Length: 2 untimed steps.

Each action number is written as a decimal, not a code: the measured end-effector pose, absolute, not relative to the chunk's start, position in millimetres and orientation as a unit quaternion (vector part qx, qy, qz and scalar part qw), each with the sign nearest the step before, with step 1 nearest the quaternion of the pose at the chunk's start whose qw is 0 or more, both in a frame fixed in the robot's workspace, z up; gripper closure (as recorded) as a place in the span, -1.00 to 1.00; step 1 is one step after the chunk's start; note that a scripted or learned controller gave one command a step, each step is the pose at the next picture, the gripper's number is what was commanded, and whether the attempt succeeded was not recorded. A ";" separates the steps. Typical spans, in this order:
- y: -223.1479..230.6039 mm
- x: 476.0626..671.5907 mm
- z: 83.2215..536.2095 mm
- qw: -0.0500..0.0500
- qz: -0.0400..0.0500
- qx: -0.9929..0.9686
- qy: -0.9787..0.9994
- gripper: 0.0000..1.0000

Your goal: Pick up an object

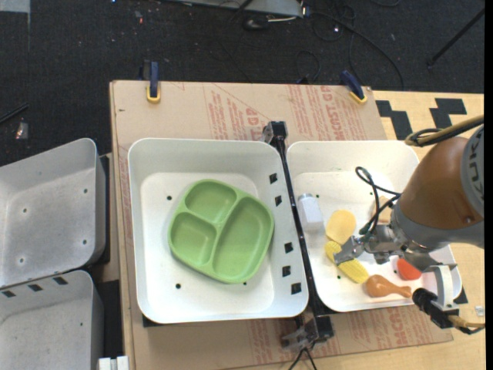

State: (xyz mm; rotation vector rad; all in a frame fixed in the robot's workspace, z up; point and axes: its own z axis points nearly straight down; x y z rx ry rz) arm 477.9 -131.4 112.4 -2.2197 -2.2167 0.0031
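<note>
Tray (222, 229) in left bin (146, 206), yellow toys (341, 225) in right bin (331, 156)

Arm (451, 195) enters from the right edge, its bulky grey-and-orange segment in the lower right quarter of the view. Orange band faces the camera, grey body below it. Wrist angles down and to the left. Black cable loops off the wrist's upper left side. Gripper (348, 253) sits at the arm's lower left end, low, pointing left. Metal finger parts are visible; their spacing cannot be made out.
</note>
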 end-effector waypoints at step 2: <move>-138.8 482.2 184.3 -0.002 -0.001 -0.706 -0.708 1.00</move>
